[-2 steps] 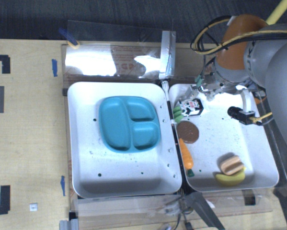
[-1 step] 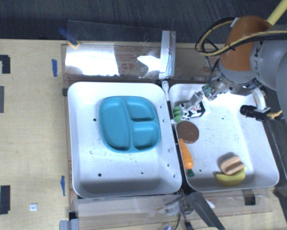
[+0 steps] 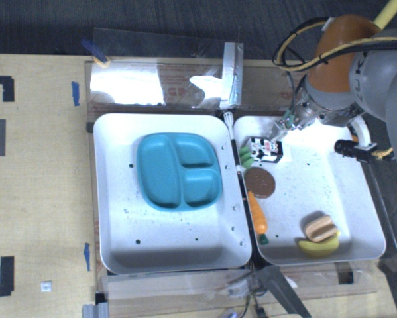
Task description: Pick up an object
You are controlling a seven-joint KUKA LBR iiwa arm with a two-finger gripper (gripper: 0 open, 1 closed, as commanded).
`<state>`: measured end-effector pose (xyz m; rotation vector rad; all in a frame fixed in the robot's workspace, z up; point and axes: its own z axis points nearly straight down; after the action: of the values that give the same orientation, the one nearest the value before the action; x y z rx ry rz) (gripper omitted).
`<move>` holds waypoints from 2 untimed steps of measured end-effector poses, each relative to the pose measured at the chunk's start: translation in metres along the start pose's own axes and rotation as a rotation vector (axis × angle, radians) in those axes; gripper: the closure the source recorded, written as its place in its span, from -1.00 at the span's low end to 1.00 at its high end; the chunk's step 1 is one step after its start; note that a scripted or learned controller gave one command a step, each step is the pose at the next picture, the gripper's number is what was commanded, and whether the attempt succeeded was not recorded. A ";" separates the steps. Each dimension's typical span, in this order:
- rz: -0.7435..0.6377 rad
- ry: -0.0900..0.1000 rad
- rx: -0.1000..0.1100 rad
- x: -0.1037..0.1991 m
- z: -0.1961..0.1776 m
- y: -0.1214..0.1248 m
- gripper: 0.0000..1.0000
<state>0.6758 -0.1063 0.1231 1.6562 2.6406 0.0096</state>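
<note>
Wooden bench (image 3: 39, 177), two white bins (image 3: 112, 244), blue tray (image 3: 178, 171), end effector (image 3: 272, 144) state unclear

You've got the usual iiwa look here: a fat grey arm (image 3: 380, 85) with rounded, smooth housings, and that orange band (image 3: 337, 48) wrapping the joint above the wrist like a dome. A bundle of black and yellow cables (image 3: 301, 45) loops off the band. Right beside the jaws (image 3: 271, 148) the wrist gets slimmer and busier, with small greenish bits and a black-and-white patterned piece at the tip.
</note>
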 end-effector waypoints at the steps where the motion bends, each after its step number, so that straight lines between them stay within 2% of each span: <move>1: -0.004 0.012 0.010 0.005 0.002 0.000 -1.00; 2: 0.058 0.015 0.013 0.009 0.013 -0.004 -1.00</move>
<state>0.6688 -0.1000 0.1098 1.7430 2.6077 0.0059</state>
